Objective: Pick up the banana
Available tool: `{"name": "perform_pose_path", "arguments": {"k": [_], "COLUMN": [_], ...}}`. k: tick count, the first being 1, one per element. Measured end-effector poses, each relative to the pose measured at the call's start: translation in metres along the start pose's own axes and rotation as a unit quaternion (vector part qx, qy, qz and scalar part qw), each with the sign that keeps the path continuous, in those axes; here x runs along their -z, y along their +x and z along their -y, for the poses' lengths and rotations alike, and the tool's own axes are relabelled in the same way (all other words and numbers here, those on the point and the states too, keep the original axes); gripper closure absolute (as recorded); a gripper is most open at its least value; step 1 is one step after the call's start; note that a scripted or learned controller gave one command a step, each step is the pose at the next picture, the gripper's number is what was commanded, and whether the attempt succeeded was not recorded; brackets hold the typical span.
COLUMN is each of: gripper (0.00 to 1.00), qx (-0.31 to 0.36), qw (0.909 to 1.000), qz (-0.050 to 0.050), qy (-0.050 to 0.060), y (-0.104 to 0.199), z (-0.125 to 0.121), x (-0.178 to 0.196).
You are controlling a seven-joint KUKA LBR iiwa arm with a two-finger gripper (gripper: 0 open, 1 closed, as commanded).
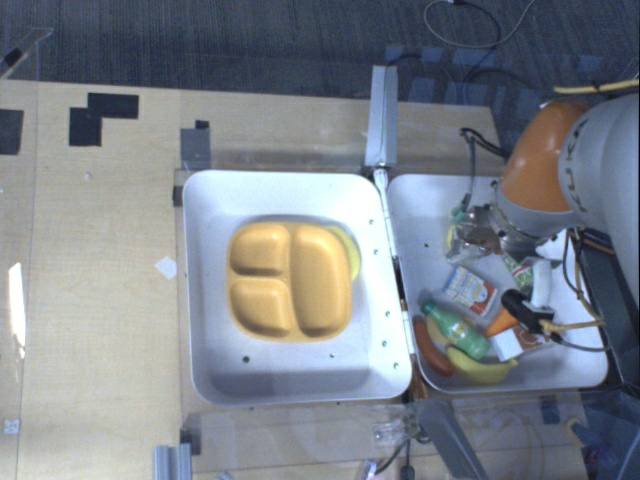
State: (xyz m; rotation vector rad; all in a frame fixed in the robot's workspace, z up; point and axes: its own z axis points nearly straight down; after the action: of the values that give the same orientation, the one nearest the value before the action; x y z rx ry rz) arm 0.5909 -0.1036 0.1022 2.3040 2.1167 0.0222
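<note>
Two shallow white bins are seen side by side on the pale wooden bench (100, 268). The left bin (210, 268) is occupied by a yellow tray (290, 278) divided into three compartments, and a sliver of something yellow-green (352, 253) is seen at the tray's right edge; what it is cannot be told. The right bin (430, 208) is crowded with small items in its near half. The banana (484, 371) is found there, lying flat against the bin's near wall, toward the near left corner, with its curve opening away from the camera. A green bottle (458, 331) is laid on its side just behind the banana and appears to touch it. A dark red item (428, 340) is placed at the banana's left end, close to the wall shared with the left bin. A small printed carton (467, 290) is set further back, beside the bottle. The arm (600, 158), grey with its orange band (535, 163), is reached in from the right over the far part of the right bin. The gripper (472, 236) is held above the bin's middle, behind the carton and well apart from the banana. Whether the gripper is set wide or narrow cannot be told from this slant, and nothing is seen to be held in it. The banana is left untouched in the bin.
</note>
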Motion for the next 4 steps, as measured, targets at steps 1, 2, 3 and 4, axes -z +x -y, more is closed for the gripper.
{"name": "perform_pose_path", "arguments": {"k": [1,2,3,4], "gripper": [0.00,0.00,0.00,0.00], "qx": [0.000,0.079,0.087,0.150], "qw": [1.0000,0.9969,0.9959,0.9886], "qz": [0.000,0.000,-0.004,-0.001], "qy": [0.000,0.005,0.022,0.016], "y": [0.000,0.015,-0.044,-0.097], "z": [0.000,-0.061,-0.078,-0.083], "x": [0.000,-0.015,-0.017,-0.005]}}
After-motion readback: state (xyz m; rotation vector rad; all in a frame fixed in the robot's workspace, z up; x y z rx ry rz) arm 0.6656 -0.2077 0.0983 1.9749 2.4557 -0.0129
